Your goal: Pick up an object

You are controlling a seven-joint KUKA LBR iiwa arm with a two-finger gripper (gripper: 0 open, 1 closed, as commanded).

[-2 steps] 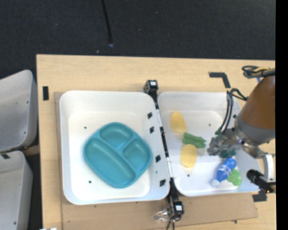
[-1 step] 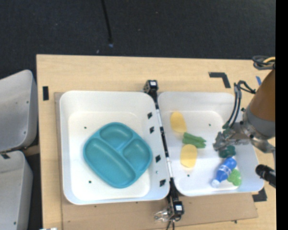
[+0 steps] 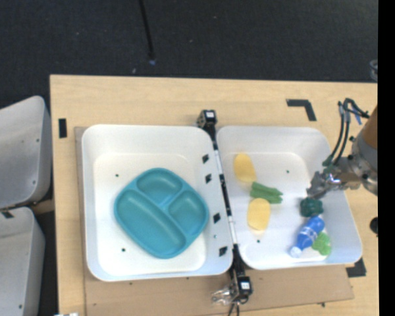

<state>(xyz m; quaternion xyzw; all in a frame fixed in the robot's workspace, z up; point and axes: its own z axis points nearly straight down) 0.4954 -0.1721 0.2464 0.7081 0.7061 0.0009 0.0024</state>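
Camera view: gripper (image 3: 318, 188) low in right bin (image 3: 276, 140), just above dark green object (image 3: 311, 208), prob. lining up a grab; can't tell open/closed.

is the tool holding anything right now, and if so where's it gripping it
It cannot be told. The tool sits right above a dark green object in the right bin, but the view does not show the object between its tips.

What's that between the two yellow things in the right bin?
A small green object, seen in the camera view, slightly to the right of the gap between the upper yellow piece and lower one.
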